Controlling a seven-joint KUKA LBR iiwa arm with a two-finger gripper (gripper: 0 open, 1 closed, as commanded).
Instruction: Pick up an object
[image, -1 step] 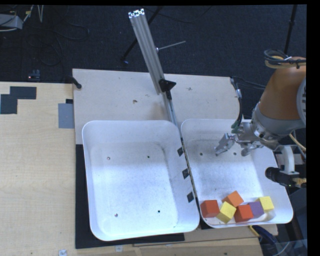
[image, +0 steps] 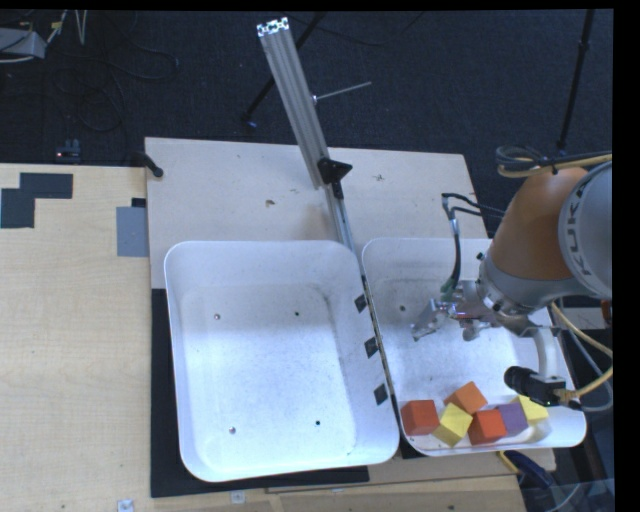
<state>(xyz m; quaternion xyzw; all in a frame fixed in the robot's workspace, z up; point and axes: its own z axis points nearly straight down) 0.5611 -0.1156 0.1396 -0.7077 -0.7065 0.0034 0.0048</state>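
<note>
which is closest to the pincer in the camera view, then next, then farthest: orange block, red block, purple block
1. orange block, just below the pincer, top of the cluster.
2. purple block, lower right.
3. red block, lower left, close to purple's distance; hard to separate.

Bench (image: 240, 190) with two white bins (image: 265, 350)

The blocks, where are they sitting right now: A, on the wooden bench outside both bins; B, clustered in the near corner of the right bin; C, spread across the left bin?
B: the blocks lie bunched together at the near end of the right bin, below the gripper.
</note>
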